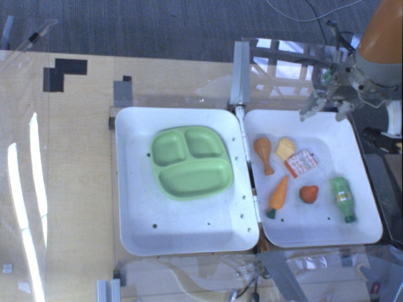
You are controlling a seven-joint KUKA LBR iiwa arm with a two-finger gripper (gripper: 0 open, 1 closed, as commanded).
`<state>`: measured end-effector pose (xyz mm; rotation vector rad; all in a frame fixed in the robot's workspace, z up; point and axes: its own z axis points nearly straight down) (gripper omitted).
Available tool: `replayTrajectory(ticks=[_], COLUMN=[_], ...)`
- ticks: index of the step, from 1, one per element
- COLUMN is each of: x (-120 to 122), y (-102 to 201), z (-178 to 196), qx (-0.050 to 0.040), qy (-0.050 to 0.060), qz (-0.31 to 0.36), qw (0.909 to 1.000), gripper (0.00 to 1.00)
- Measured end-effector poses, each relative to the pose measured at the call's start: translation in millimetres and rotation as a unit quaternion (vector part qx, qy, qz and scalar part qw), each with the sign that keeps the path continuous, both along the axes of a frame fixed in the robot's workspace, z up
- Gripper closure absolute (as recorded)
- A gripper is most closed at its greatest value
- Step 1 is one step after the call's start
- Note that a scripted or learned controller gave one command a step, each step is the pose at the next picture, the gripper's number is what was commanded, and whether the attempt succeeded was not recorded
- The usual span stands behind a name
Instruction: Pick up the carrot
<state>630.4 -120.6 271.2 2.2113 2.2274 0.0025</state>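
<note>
- carrot (278,195) lying in the right bin (359,231), toward its lower left, orange body slanting up to the right, green stub at the low end close to the bin's inner wall.
- hand (326,109) hanging over the far rim of the right bin, well apart from the carrot; fingers (310,110) spread apart, nothing between them.
- task judged barely begun: carrot untouched, reach and descent not yet made.
- crowding as the first risk: drumstick (264,155) just above the carrot, red-and-white packet (301,163) near its upper end, tomato (308,194) just beside to the right; a descent drifting either way likely to land a finger on a neighbour instead.
- slant as the second risk: fingers closing along the carrot's length rather than across it likely to slide off the tapered body and shut on air.
- wall as the third risk: green end near the divider between bins, so a finger coming down on that side may strike the rim or push the carrot against it.
- smooth, rounded toy surface judged prone to squirting out under an off-centre pinch.
- green bottle (343,199) and yellow piece (286,148) apart enough to matter little.
- green divided plate (192,162) in the left bin (135,231), out of the way.
</note>
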Motion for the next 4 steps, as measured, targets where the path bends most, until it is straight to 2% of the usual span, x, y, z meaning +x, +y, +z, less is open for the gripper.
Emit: replayTrajectory(ticks=[1, 2, 3, 4], x=[-46, -92, -89, -130], y=[33, 13, 14, 61], z=[-167, -182, -171, -88], qx=[0.0008, 0.0037, 0.0047, 0.0014], qy=[-0.006, -0.006, -0.009, 0.000], qz=[-0.151, -0.278, -0.277, -0.427], qw=[0.9884, 0.9607, 0.9609, 0.9042], gripper=[0.00, 0.00, 1.00, 1.00])
